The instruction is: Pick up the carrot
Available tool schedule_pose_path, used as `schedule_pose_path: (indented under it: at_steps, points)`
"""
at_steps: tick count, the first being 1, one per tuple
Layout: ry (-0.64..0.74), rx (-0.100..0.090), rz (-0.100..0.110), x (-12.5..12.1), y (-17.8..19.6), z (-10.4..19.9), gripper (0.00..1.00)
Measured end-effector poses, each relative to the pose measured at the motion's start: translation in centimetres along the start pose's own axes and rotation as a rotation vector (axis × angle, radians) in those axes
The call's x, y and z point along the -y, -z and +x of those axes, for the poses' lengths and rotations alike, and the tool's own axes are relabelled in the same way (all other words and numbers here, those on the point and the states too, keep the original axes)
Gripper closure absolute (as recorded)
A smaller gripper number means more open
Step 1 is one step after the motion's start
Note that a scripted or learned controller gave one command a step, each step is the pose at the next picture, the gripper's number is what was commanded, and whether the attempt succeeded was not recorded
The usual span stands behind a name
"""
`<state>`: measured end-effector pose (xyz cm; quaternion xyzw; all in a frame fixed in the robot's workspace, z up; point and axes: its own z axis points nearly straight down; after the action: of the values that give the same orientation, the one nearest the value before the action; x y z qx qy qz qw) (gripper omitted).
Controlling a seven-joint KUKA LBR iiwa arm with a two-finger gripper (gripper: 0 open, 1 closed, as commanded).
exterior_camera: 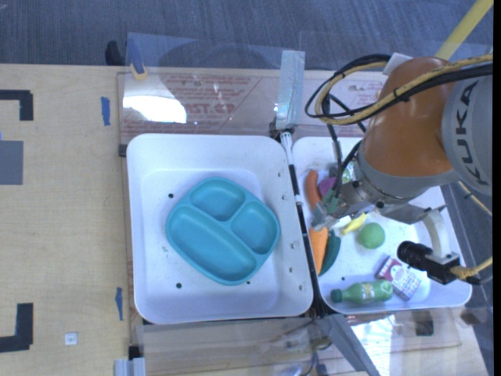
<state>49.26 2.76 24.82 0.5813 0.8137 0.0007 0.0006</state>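
Arm (pixel 415 124) above carrot (pixel 319 245) in bin (pixel 450 292)

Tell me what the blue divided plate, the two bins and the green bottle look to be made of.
Blue divided plate: likely moulded plastic, smooth with a soft sheen, uniform teal, rounded compartment ridges.
Left bin and right bin: probably thin white plastic, matte, with rounded corners and rims.
Green bottle: seemingly glossy plastic, judging by highlights along its side; too small to be sure.
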Motion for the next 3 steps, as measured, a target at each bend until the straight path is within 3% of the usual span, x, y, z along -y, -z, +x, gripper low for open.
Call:
schedule_pose_path:
  at_steps: [1,2,3]
  points:
    - [0.304,0.003,-0.003,1.3,5.9,-3.6,1.00]
    - [0.317,-0.003,0.007,-0.2,-4.4,-0.8,1.00]
    - [0.283,0.004,-0.005,-0.1,3.8,-6.0,1.00]
